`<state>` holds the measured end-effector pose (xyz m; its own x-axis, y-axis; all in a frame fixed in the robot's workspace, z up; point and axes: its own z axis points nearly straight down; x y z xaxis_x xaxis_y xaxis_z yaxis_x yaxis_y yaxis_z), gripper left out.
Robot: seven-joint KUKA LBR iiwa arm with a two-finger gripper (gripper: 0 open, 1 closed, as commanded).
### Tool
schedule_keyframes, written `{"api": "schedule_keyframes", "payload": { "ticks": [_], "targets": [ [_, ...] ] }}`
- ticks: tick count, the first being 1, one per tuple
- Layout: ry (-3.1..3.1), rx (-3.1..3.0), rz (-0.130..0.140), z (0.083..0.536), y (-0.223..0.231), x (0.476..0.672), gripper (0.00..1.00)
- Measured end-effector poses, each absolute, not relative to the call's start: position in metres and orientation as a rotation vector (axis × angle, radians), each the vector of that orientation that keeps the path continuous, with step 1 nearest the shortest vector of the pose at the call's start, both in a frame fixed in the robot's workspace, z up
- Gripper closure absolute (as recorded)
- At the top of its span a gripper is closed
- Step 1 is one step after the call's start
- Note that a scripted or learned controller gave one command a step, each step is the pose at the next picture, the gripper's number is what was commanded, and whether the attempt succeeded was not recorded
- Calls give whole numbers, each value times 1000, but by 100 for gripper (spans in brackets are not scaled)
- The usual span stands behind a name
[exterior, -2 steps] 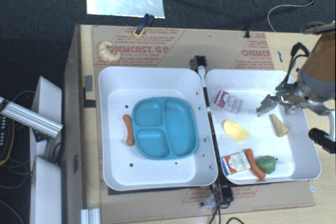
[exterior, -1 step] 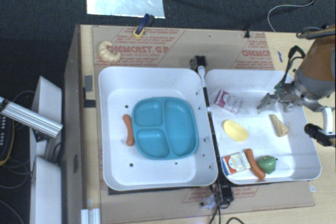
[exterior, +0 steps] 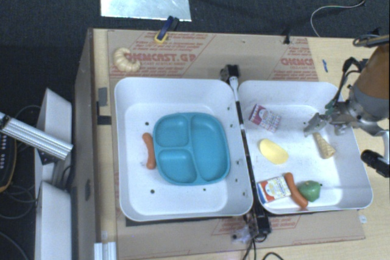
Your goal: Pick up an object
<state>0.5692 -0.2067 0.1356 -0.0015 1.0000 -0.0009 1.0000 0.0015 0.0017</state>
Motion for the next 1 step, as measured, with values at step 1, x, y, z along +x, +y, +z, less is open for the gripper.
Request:
{"api": "schedule_keyframes", "payload": {
  "ticks": [1],
  "targets": [
    [2224, 2216, 2, 144, -200, 572, 0]
  ]
}}
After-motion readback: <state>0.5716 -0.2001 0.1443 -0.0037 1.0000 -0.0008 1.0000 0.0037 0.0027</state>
